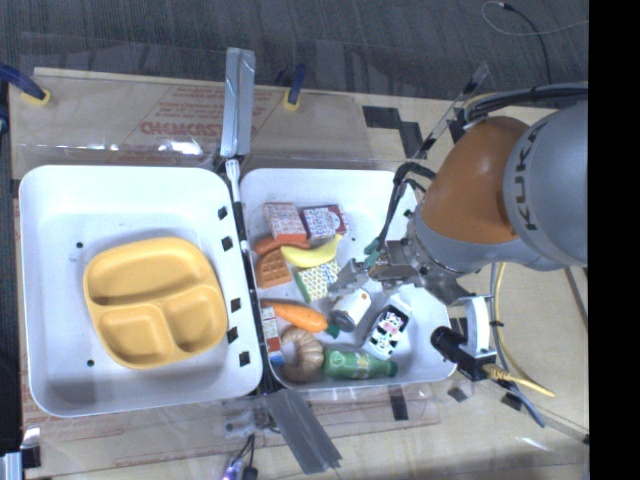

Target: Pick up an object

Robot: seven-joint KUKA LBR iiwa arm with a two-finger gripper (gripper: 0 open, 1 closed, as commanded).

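Observation:
The right bin (330,181) holds a heap of toy groceries: a banana (310,254), a carrot (297,316), a green bottle (358,365), a small grey-and-white can (351,308), a black-and-white carton (387,330), a bread roll (301,348) and several small boxes (303,221). My gripper (358,276) reaches in from the right, low over the middle of the heap, just above the can and beside the banana. The wrist hides its fingertips.
The left bin (60,198) carries a yellow divided tray (153,297). A metal clamp strip (237,103) runs along the divider between the bins. The arm's orange band (478,186) and grey body hang over the right bin's right wall. Cables (500,353) lie at the right.

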